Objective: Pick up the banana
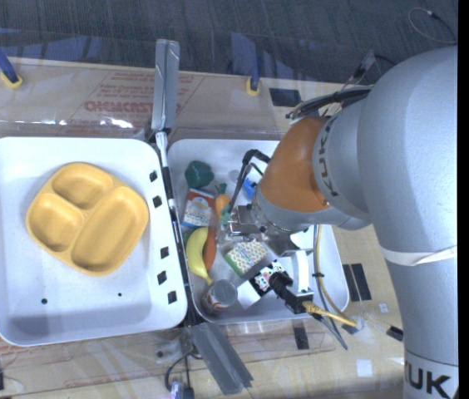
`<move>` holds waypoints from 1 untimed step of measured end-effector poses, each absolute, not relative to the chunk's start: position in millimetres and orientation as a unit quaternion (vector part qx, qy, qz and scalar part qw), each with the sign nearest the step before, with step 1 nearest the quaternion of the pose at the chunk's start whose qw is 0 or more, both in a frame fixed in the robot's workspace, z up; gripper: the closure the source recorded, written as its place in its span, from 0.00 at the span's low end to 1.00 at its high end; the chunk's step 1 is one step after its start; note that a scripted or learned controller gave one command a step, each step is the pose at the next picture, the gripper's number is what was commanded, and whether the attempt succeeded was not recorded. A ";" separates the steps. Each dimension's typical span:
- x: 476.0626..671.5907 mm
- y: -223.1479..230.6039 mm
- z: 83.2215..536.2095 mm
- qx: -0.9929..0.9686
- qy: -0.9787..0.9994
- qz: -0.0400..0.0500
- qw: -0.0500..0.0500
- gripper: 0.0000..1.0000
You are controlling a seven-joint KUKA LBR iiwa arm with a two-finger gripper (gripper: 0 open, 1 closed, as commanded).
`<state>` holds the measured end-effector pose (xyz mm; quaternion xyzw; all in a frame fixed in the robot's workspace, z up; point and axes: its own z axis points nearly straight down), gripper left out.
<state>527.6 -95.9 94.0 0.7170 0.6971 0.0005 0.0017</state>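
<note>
Yellow against white, the banana (pixel 195 253) lies along the left wall of the right bin (pixel 332 283), with a carrot (pixel 212 241) pressed along its right side. I see the gripper (pixel 236 223) down among the clutter, just right of the carrot, but its working end is lost under the wrist, so I cannot tell its state.

My worry is a wrong catch: the carrot sits between gripper and banana, and a descent here would likely take the carrot, or the small carton (pixel 198 209) just above. The banana's curved skin could also slip out of a grip taken near its end.

Room is tight. The bin wall blocks the banana's left flank, a grey cup (pixel 220 293) crowds its lower tip, and a patterned packet (pixel 246 256) lies near the wrist. The green thing (pixel 199 173) sits well up. The left bin (pixel 2 248), holding a yellow divided tray (pixel 86 216), offers open floor.
</note>
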 end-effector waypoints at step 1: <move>545.0 -93.1 91.4 0.818 0.576 -0.001 -0.001 0.00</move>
